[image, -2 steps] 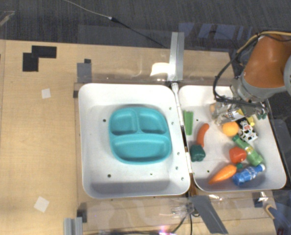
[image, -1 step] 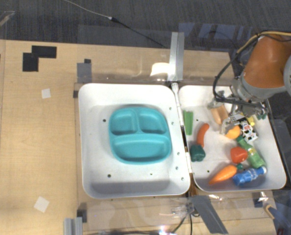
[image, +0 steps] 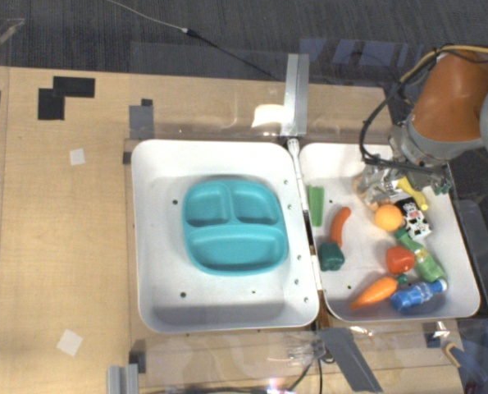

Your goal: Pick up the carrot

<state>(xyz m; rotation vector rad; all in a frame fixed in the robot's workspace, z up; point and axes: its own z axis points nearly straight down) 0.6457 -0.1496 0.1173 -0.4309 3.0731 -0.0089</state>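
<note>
The carrot point(image: 374, 291), orange and tapered, lies near the front of the right bin point(image: 465, 298), with its thick end against a blue object point(image: 416, 296). My gripper point(image: 380, 186) hangs over the back of the same bin, just above an orange ball point(image: 387, 217) and beside a yellow banana-like piece point(image: 412, 194). It is well behind the carrot and apart from it. The grey wrist and orange band point(image: 453, 97) hide the bin's back right corner.
Also in the right bin are a red-orange pepper-like piece point(image: 339, 224), a green stick point(image: 316, 205), a dark green lump point(image: 331, 257), a red tomato point(image: 399, 258), a green bottle point(image: 421, 255) and a black-and-white item point(image: 416, 220). A teal divided plate point(image: 234, 224) sits in the left bin point(image: 157, 220).
</note>
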